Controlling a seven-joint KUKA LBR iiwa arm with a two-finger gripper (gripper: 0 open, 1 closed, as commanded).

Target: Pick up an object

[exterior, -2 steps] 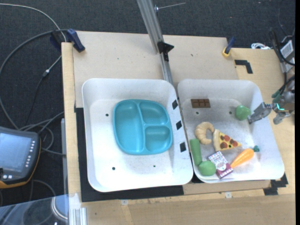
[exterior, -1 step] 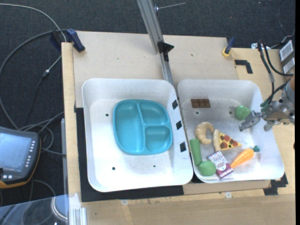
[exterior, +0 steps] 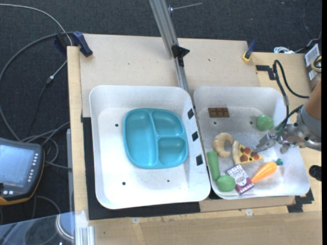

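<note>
Toy pizza slice [exterior: 246, 154] in right bin [exterior: 240, 93]

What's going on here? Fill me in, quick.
A robot arm reaches in from the right with its pincer low over the right bin. That bin holds toy food: a pizza slice, a bagel, a carrot, a chocolate bar, a green ball and a few more. The pincer sits just right of the pizza, with nothing seen in its grip. The left bin holds a teal divided plate.
</note>
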